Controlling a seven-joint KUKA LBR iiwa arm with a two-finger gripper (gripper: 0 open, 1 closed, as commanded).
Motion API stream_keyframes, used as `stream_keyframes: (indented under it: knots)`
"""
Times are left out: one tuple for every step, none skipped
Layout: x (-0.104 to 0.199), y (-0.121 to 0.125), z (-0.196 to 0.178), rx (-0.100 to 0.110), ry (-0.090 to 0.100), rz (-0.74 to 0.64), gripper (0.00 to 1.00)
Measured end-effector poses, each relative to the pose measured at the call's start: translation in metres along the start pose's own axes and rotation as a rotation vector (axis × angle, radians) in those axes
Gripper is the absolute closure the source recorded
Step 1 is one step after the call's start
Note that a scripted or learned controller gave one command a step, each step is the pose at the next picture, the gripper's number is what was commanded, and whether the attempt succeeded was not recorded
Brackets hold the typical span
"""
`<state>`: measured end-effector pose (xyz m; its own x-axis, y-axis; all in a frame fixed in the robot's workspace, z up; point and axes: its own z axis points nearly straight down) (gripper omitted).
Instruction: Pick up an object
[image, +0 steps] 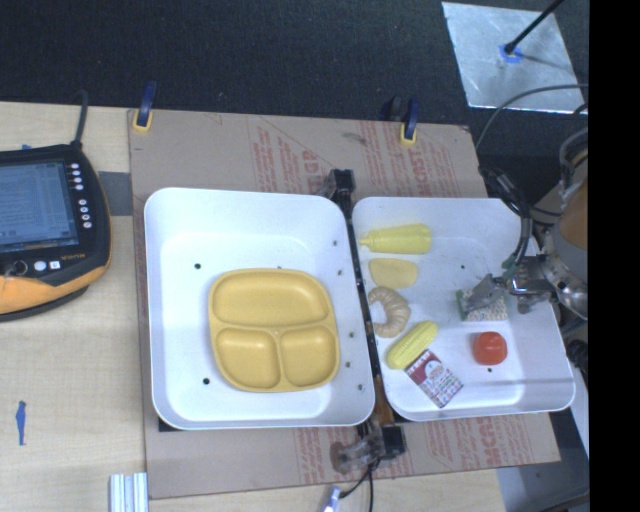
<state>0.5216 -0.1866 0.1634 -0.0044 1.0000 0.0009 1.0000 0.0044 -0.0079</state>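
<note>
The right white bin (540, 395) holds several small things. A yellow corn cob (397, 239) lies at its far left, with a pale yellow flat piece (392, 271) just below it. A beige ring-shaped piece (389, 310) rests against the left wall. A second yellow cob (411, 344) lies tilted next to a red-and-white packet (434, 380). A red tomato-like ball (489, 347) sits near the front right. My gripper (484, 298) reaches in from the right and hovers low over the bin's right half, just above the red ball. Nothing shows between its fingers.
The left white bin (170, 240) holds a yellow three-compartment tray (273, 328). A tablet controller (45, 225) with an orange base lies on the bench at far left. Two clamps (143, 105) (408, 118) pin the cardboard sheet at the back. Cables hang at the right.
</note>
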Motion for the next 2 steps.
stream_keyframes:
  knots:
    - [0.006,0.058,0.068,-0.012,-0.006,-0.002,0.0]
    - [0.004,0.059,0.056,-0.015,-0.01,-0.003,1.0]
